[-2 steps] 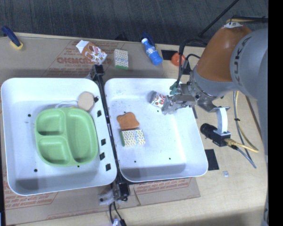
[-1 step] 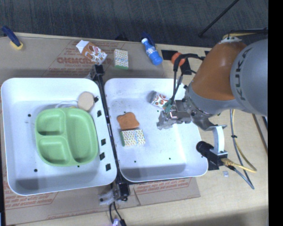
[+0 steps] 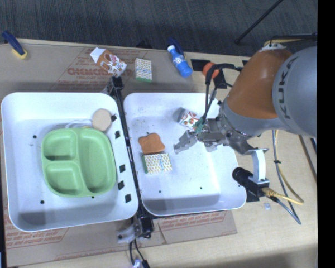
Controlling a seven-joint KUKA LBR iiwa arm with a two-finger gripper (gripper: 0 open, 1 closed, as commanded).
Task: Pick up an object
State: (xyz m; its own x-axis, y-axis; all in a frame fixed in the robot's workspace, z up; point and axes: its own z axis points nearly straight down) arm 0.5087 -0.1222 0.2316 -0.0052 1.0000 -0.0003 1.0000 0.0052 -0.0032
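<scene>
While my gripper [image 3: 185, 142] hangs in the right bin [image 3: 212, 200], finger spread unclear, the brown sponge [image 3: 151, 143] lies at nine o'clock, patterned block [image 3: 157, 163] just below.

Tan cardboard-covered bench [image 3: 72, 74] under even light, dark grey carpeted floor [image 3: 128, 10] beyond its far edge.
</scene>
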